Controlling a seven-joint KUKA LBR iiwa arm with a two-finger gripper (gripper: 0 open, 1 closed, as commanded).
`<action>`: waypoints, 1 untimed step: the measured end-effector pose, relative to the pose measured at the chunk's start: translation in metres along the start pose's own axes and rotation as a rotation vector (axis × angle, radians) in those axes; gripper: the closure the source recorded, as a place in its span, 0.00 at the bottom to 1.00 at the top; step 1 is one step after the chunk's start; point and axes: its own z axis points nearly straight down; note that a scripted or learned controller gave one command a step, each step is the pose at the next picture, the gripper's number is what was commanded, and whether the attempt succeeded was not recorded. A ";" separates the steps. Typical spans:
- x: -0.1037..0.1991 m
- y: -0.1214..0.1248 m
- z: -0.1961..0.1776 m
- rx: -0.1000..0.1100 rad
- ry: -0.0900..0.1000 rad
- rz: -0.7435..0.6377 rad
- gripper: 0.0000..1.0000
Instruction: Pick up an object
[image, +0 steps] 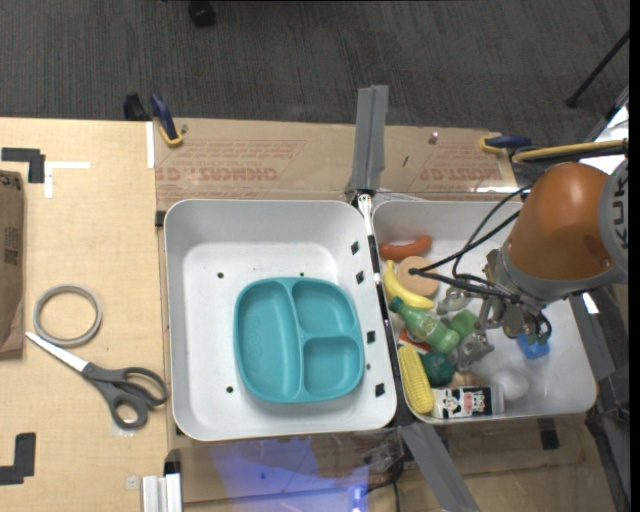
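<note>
— Task's things? Heaped in the right bin, along its left wall: red sausage, banana, green bottle, corn cob, small black-and-white carton.
— And the hand?
— Hung low beside the green pieces, under the orange-banded arm. Open or closed: could not tell.
— Left bin?
— Held a teal divided plate.
— Out on the tabletop?
— Scissors and a tape roll, well apart from both bins.

The arm covers much of the right bin; its pincer is too cluttered to read. A brown bag is cut by the left edge.
</note>
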 end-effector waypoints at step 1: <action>0.033 0.015 -0.014 0.017 -0.065 0.010 0.00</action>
